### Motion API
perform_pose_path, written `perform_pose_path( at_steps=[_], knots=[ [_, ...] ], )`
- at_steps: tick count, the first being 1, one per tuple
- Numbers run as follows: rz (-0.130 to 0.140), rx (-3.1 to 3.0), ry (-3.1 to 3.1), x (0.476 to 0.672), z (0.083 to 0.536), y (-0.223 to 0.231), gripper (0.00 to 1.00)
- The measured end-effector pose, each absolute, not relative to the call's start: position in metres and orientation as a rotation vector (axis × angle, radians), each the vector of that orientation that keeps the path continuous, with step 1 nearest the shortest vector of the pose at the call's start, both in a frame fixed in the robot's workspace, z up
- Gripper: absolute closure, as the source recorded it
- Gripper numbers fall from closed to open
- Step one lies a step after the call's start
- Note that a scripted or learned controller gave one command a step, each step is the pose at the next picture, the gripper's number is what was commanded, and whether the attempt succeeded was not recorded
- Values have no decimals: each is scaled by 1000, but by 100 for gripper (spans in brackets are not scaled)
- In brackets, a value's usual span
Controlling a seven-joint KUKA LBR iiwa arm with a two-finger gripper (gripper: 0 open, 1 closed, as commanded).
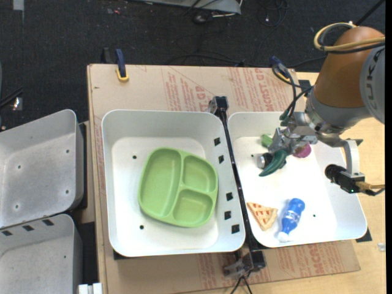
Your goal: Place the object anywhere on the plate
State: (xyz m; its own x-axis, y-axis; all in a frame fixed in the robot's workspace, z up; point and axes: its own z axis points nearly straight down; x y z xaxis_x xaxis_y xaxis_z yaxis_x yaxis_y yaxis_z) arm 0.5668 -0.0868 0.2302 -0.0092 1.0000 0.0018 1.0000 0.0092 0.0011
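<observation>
While the end effector point(283, 144) is hovering in the right bin point(343, 213), grip state unclear, over the dark green object point(274, 162), that object is looking light, slick, best pinched mid-body.

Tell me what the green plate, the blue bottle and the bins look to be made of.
Green plate: likely molded plastic, matte to satin; uniform colour and soft rounded divider ridges suggest it.
Blue bottle: probably plastic, slightly glossy, with a paler cap end; too small to be sure.
Bins: smooth white rigid sheet, plastic or painted metal; the look leaves that open.
</observation>
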Motion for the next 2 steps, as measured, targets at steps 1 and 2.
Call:
perform_pose_path(
  at_steps=[1, 2],
  knots=[
    [-4, -2213, -2230, 577, 240, -32, 100],
    [-2, -2212, -2230, 580, 245, 21, 100]
  ],
)
